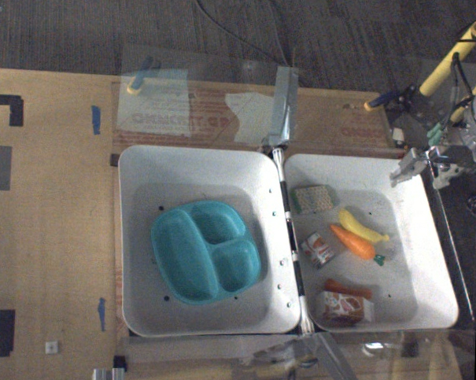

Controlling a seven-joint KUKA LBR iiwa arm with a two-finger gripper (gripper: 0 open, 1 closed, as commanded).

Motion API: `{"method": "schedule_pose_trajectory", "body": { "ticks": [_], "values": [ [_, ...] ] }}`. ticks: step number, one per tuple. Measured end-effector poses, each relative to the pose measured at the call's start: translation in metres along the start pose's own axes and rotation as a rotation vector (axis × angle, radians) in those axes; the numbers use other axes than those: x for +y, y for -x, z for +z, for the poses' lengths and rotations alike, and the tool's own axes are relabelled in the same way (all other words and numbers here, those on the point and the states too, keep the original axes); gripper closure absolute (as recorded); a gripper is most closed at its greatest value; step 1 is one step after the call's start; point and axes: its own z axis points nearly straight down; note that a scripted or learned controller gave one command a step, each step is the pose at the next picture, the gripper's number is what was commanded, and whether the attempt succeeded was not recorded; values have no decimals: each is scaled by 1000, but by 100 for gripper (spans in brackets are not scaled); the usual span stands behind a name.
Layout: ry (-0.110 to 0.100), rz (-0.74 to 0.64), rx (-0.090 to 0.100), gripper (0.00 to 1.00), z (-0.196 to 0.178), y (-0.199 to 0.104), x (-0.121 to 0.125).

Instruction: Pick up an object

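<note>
Risk of a missed pick: gripper [419, 163] parked at 2 o'clock over right bin [436, 257] rim, well apart from contents; finger state impossible to tell. Risk of a double grab: banana [360, 227] touching carrot [352, 242] mid-bin. Risk of slip: flat packet [344, 305] at 6 o'clock. Left bin [134, 220] with teal tray [205, 251]: outside likely reach.

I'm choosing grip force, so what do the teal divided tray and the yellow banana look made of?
The teal divided tray looks like moulded plastic with a smooth, slightly satin finish: uniform colour, rounded compartment walls. The yellow banana is probably a plastic toy, given its even colour and soft sheen, though real fruit can't be ruled out.
</note>
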Motion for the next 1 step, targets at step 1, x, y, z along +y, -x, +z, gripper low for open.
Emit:
{"method": "schedule_pose_trajectory", "body": {
  "ticks": [1],
  "values": [
    [7, -47, -2, 0, 158, 19, -8]
  ]
}}
